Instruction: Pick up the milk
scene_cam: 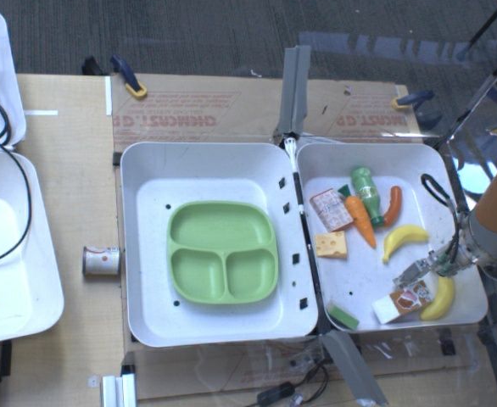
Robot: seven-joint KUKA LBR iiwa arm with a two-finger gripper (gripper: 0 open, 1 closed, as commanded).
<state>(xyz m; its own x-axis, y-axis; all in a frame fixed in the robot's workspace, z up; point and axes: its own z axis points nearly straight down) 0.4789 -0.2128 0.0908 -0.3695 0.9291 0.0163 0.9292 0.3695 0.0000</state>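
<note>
Green divided plate (223, 252) in left bin (138, 227); carrot (361, 219), green bottle (366, 192), cheese wedge (332, 244), two bananas in right bin (316, 164)

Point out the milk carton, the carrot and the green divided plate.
milk carton (405, 302), camera view, on its printed face.
carrot (362, 220), camera view, mid-length on its orange body.
green divided plate (174, 236), camera view, on its left rim.
</note>
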